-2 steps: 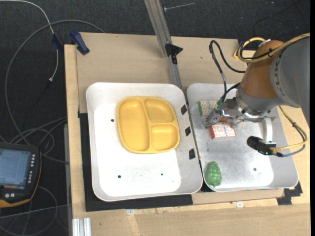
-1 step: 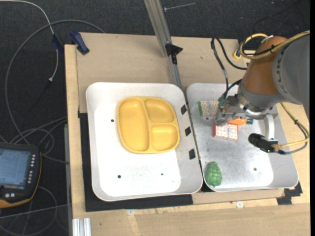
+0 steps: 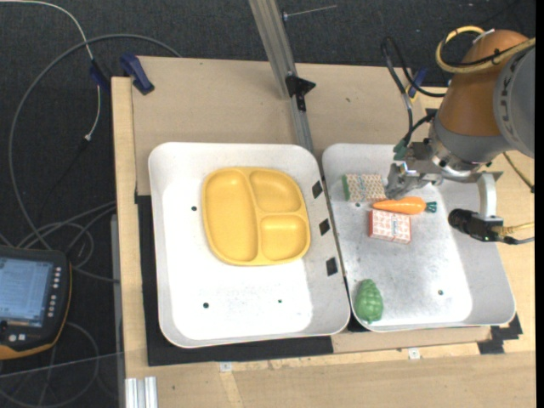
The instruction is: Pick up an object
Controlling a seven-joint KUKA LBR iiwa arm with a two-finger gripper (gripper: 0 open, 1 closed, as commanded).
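The end effector (image 3: 403, 179) sits low in the right bin (image 3: 476, 300), at about 12 o'clock from the toy carrot (image 3: 399, 205) and just beside or touching its upper edge; whether its fingers are spread or pressed together cannot be told from this angle, and nothing is visibly pinched. The carrot lies flat toward the bin's 12 o'clock side. It looks like light, rigid, smooth plastic that could roll or slip, so a grip across its thicker orange middle seems safest. The right bin holds four things: one carrot, one patterned box (image 3: 391, 226) touching it at 6 o'clock, one speckled packet (image 3: 363, 185) at 9 o'clock, and one green toy vegetable (image 3: 369, 300) near the front edge. The left bin (image 3: 174, 228) holds one yellow divided plate (image 3: 255, 215).
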